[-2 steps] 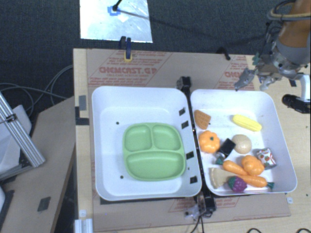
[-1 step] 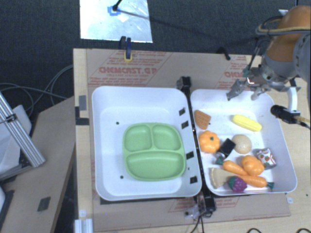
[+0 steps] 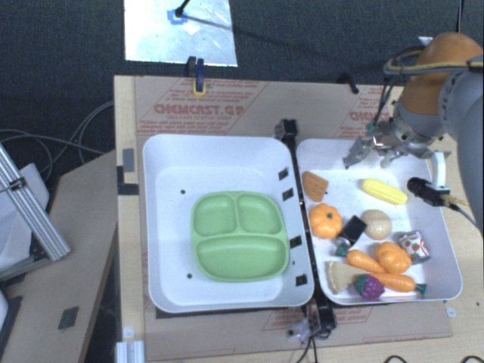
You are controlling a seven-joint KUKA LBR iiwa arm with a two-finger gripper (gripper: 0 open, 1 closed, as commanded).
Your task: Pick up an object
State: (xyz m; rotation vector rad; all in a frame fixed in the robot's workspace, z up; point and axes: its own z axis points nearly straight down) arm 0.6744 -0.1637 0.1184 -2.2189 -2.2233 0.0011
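A: The gripper (image 3: 376,153) hangs spread, grasping nothing, over the right bin's (image 3: 452,267) far end.
B: Below it?
A: Corn (image 3: 384,191), pumpkin (image 3: 326,221), carrots (image 3: 366,262), grapes (image 3: 368,286), more crowded together.
B: Left bin (image 3: 162,203)?
A: A green tray (image 3: 240,235). The arm (image 3: 442,89) is cut off at right.

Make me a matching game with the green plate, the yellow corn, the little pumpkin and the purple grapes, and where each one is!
Things:
1. green plate
2. yellow corn
3. little pumpkin
4. purple grapes

Places:
A. front edge of the right bin, beside a carrot
B. far part of the right bin, nearest the pincer
C. middle of the left bin
D. right bin, close to the divider between the bins

Pairs: 1-C, 2-B, 3-D, 4-A
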